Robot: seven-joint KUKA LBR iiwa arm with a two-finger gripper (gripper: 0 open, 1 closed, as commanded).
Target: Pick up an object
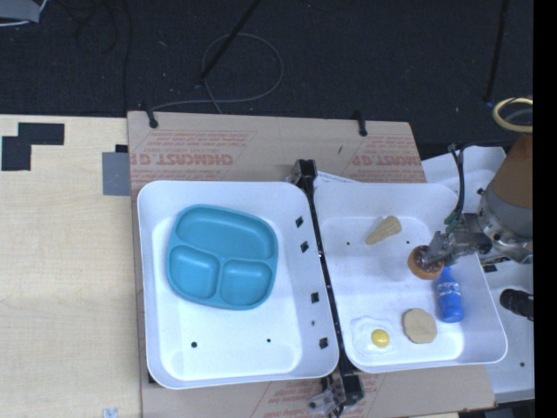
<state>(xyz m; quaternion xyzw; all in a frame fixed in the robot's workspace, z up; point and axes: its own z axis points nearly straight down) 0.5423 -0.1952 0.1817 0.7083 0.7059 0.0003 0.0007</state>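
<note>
Bench (61,259): we log a pale wooden surface carrying a cardboard sheet (261,151) with reversed red print, on which both bins sit.

Left bin (174,355): white and shallow; we count one item inside.

Blue plate (223,256): a divided plate with three compartments, lying flat in the upper half of the left bin.

Right bin (487,342): white and shallow, edge to edge with the left bin; we count five items inside.

Wedge piece (383,230): tan, tilted, in the upper middle of the right bin, well apart from the rest.

Brown round piece (423,263): by the right bin's centre-right, directly under the tip of the hand and partly covered by it.

Blue bottle (449,295): lying on the bin floor just below the brown round piece, cap end toward the hand.

Tan disc (419,326): flat, near the front wall, just beside the bottle's lower end.

Fried egg toy (376,336): white with a yellow centre, at the front wall, left of the tan disc.

Arm (515,190): enters from the right over the right bin's far side.

Hand (442,249): low over the brown round piece; we cannot tell whether it is spread or closed, nor whether it touches the piece.
</note>
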